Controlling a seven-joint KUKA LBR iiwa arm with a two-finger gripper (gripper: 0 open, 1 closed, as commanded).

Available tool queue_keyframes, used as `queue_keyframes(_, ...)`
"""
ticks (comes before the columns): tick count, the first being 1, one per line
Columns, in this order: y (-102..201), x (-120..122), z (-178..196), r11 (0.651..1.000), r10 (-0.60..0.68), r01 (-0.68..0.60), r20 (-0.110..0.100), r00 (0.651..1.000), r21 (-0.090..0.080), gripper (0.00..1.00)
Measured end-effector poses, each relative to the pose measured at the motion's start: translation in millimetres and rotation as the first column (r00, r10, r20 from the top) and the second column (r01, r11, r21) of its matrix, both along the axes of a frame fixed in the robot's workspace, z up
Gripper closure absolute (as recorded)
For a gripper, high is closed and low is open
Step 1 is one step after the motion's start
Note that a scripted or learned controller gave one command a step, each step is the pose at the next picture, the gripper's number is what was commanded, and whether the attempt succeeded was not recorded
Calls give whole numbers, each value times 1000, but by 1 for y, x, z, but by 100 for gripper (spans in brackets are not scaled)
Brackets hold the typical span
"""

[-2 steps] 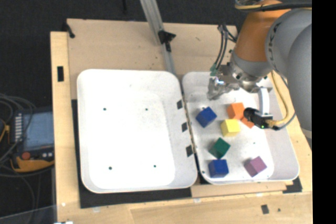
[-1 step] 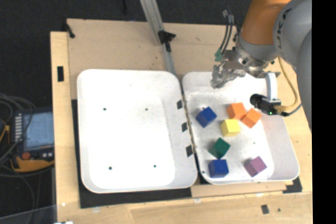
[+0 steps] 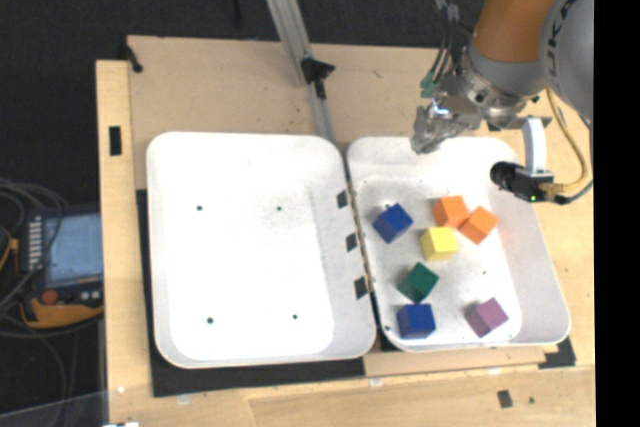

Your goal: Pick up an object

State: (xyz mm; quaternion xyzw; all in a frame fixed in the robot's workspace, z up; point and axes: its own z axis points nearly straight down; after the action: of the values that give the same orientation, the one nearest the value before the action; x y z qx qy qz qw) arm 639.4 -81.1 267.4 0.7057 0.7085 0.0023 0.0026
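Seven cubes lie in the right bin [image 3: 520, 165], any of them a fair target: a blue cube [image 3: 393, 222], two orange cubes touching each other [image 3: 451, 211] [image 3: 479, 224], a yellow cube [image 3: 439, 242] just below them, a green cube [image 3: 418, 281], a second blue cube [image 3: 415, 319] just beneath the green one, and a purple cube [image 3: 486, 316] near the bin's front corner. The left bin [image 3: 240, 245] lies beside it on the table [image 3: 200, 75].

The pincer [image 3: 432, 130] hangs over the far rim of the right bin, clear of every cube, with nothing between its fingers; how wide they stand I cannot tell from this angle.

The likeliest failures come from crowding. The orange pair and the yellow cube sit so close that a descent there could land a finger on top of a neighbour or push cubes aside instead of straddling one. The green and lower blue cubes pose the same risk. Several cubes lie turned at angles, so fingers not aligned with the faces may catch corners and let the cube twist out. The purple cube, near the bin wall, could leave too little room for a finger.
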Motion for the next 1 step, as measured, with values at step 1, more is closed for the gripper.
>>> queue_keyframes(1,43,-29,-9,1000,0,0,-8,1000,-1,100)
